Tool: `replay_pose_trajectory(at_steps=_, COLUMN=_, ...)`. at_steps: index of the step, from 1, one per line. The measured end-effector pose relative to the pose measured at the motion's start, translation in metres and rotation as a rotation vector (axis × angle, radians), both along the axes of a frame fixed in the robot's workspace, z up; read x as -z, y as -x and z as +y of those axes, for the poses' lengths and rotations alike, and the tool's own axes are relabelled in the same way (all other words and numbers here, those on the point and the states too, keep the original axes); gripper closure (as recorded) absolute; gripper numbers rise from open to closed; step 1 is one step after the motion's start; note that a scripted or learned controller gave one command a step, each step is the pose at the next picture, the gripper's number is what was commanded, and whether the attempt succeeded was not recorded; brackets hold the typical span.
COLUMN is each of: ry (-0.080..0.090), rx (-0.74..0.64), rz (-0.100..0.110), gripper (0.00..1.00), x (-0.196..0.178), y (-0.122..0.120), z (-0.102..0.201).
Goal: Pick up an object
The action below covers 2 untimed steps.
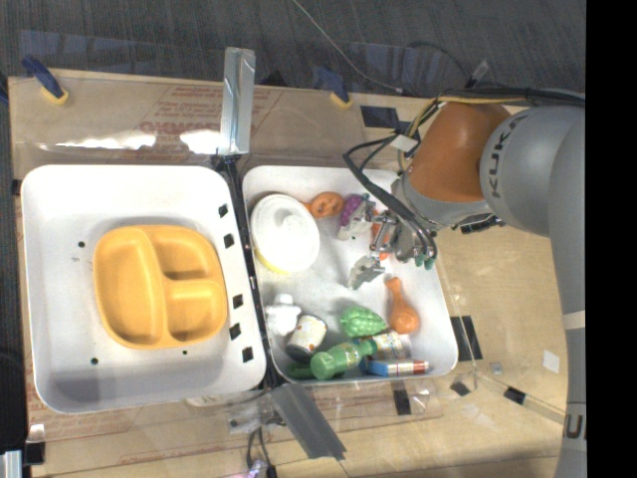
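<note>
Left bin (pixel 60 197): holding yellow divided tray (pixel 159 285)
Right bin (pixel 438 312): holding white bowl (pixel 285 232), green bottle (pixel 336 359), orange toy (pixel 401 309)
Hand (pixel 366 270): hovering over right bin, fingers parted, gripping nothing

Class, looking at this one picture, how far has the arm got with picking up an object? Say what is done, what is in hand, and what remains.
Done: the arm has reached over the right bin, with the gripper low among the objects. In hand: nothing visibly gripped; the orange bottle, white bowl and green bottle lie on the bin floor. Left: grasping and lifting an object.
</note>
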State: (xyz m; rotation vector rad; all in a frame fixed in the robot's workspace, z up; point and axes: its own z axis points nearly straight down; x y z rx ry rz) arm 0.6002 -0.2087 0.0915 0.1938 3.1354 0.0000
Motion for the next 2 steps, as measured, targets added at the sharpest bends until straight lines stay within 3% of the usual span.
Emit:
replay_pose_trajectory(at_steps=1, ry=-0.002, rx=0.211, rz=0.005, gripper=0.0, x=0.001, y=0.061, z=0.02)
replay_pose_trajectory(at_steps=2, ry=-0.001, rx=0.212, rz=0.0, gripper=0.0, x=0.001, y=0.104, z=0.03)
